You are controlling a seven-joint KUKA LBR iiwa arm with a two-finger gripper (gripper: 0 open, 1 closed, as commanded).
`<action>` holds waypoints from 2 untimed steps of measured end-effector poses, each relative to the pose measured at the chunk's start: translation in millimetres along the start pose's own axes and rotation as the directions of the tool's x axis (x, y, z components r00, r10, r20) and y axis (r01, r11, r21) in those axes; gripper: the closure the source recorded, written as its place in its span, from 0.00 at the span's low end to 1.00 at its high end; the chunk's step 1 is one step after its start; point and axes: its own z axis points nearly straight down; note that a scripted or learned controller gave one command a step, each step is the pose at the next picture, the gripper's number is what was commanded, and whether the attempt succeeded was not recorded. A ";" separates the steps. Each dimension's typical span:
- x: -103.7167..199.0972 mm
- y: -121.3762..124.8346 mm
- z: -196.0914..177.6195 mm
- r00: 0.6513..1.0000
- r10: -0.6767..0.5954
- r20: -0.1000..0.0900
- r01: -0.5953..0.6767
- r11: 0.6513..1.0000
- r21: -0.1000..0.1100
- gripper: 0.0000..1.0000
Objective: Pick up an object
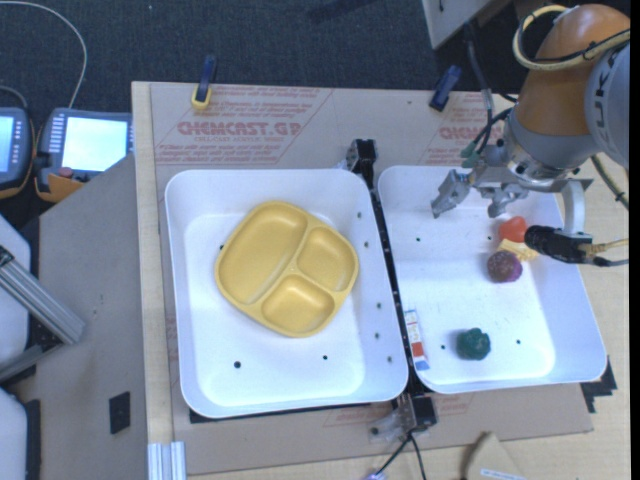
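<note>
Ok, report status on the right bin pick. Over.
Gripper open, above the right bin, holding nothing. Purple object, green object, orange object on the bin floor. Nothing blocks them.

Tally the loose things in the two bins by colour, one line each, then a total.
Yellow: 1, the divided plate in the left bin
Orange-red: 1, the piece in the right bin
Purple: 1, the lump in the right bin
Green: 1, the lump in the right bin
White with print: 1, the small tube at the right bin's left wall
Total: 5
</note>
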 end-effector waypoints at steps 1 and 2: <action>0.1 2.8 -6.5 1.000 -0.002 0.001 0.002 1.000 -0.012 0.00; 2.2 11.5 42.1 1.000 -0.003 0.000 0.003 1.000 -0.006 0.00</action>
